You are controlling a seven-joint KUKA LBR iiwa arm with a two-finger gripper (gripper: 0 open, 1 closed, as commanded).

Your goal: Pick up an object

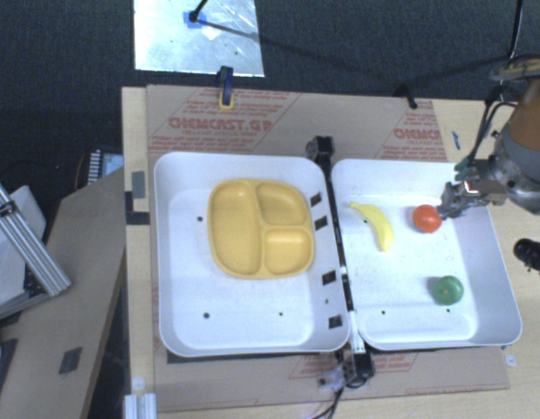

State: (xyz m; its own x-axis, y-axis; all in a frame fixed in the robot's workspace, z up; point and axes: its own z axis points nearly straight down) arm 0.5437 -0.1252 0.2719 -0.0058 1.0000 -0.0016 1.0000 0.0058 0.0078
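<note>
Reaching in from the right, the grey arm with its orange band (524, 116) holds its two-finger gripper (453, 201) low over the right-hand shallow white bin (479, 321), just beside the small round orange-red fruit (427, 219) — its tip meets the fruit's upper right edge, though whether it truly touches cannot be told. Whether the pincer is spread or pressed together cannot be told either, as its end is small and blurred; nothing is seen between it. That fruit lies in the upper part of the right bin, near the far wall. To its left lies a curved yellow plastic banana (375, 224), apart from it, and nearer the front lies a round green fruit (445, 290), well apart from both. A yellow three-compartment plastic tray (259, 228) sits in the middle of the left-hand white bin (187, 321) — its compartments bare.
</note>
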